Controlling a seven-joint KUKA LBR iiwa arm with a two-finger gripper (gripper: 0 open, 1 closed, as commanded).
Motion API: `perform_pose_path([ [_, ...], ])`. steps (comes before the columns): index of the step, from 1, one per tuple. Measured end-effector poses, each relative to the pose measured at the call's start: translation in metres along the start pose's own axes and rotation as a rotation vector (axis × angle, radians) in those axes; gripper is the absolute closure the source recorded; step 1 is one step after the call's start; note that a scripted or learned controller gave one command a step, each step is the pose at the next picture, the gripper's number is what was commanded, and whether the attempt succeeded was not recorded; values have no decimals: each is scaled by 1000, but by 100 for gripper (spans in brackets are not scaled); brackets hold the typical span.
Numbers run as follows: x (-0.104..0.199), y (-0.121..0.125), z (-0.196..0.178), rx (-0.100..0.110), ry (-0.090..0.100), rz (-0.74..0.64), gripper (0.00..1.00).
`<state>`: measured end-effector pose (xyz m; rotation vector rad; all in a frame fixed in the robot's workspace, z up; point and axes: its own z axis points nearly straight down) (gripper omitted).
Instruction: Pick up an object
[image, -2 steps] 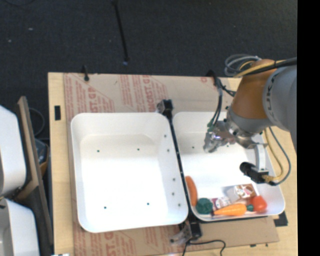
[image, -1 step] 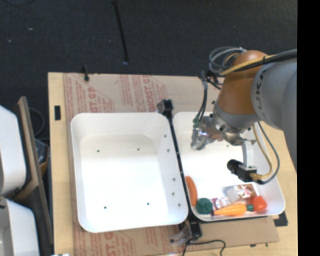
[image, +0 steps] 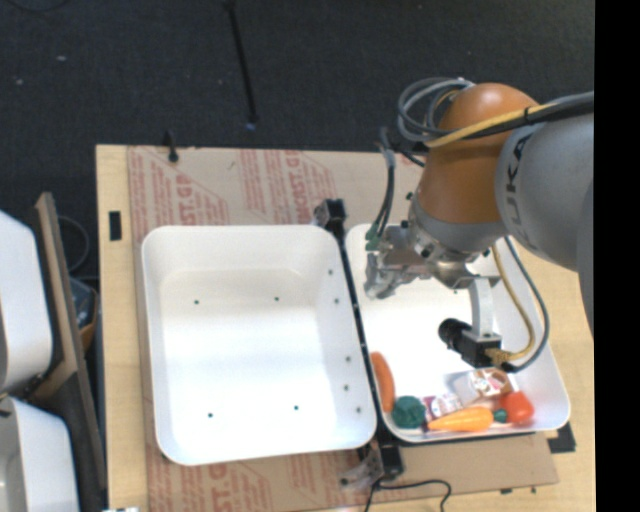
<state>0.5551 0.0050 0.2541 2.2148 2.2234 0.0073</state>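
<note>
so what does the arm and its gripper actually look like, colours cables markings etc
The arm is matte grey with a rounded, glossy orange band above the wrist and part of a dark printed logo on its grey shell. Grey cables loop over the orange part, and thinner dark and yellowish cables trail down its side. The gripper is a compact metal-grey assembly with a small green detail, and a black fitting hangs beside it.

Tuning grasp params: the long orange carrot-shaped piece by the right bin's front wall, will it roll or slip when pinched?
The carrot-shaped piece looks tapered and rounded, so it would likely roll or squirt out of a pinch near its thin end. It looks like smooth plastic, probably light and stiff. It lies against the green piece and a packet, so pushing would likely shift those too.
</note>
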Motion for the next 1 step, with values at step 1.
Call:
perform_pose_path([
  [1,58,-12,-61,-1,2,-1,100],
])
